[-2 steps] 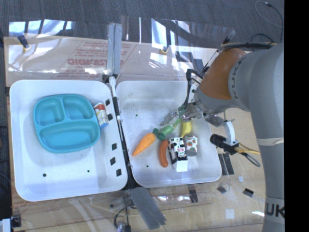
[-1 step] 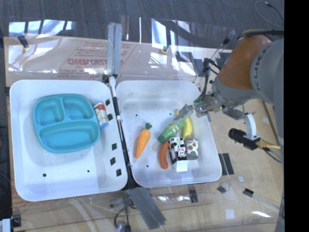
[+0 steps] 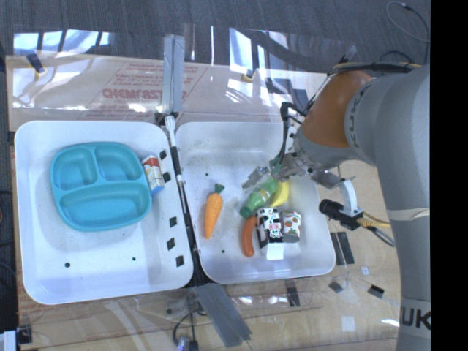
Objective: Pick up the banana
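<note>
Camera view: the banana (image 3: 281,191) lies in the right bin (image 3: 219,141), toward its right side, touching a green item (image 3: 258,199); its long axis runs from upper right to lower left. The gripper (image 3: 276,168) sits just above the banana's upper end. Whether the fingers are spread or closed cannot be told. Judgement: the fruit lies directly below and left of the gripper, a short descent away.

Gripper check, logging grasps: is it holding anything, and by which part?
Cannot be told: the gripper sits right at the banana and green item, hiding any contact.
</note>
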Tool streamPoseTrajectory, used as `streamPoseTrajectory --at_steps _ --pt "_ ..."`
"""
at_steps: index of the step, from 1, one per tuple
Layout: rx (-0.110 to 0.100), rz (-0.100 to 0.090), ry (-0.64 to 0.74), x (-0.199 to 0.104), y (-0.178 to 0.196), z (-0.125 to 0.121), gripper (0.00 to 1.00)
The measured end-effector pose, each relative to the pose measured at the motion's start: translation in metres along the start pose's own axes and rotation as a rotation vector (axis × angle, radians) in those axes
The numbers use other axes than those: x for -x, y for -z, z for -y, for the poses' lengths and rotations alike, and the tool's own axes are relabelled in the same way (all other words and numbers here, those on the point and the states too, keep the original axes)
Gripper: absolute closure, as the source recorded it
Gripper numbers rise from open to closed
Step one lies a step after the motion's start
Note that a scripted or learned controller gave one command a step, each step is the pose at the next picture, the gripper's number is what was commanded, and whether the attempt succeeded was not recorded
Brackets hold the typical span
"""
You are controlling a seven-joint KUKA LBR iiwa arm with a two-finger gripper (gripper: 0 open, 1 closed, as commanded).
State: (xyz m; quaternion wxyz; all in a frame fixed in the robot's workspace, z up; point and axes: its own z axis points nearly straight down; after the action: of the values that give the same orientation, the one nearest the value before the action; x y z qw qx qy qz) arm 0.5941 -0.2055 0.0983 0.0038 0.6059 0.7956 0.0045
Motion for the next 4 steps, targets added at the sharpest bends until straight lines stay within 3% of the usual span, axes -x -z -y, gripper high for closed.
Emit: streamPoseTrajectory --at_steps 1,2,4 --pt "-0.003 0.001 0.004 0.0002 0.0090 0.0002 1.00" --pt "-0.003 0.001 0.004 0.0002 0.0091 0.0002 0.00" --pt "-0.001 0.001 0.044 0.0004 -0.0004 -0.0033 0.00"
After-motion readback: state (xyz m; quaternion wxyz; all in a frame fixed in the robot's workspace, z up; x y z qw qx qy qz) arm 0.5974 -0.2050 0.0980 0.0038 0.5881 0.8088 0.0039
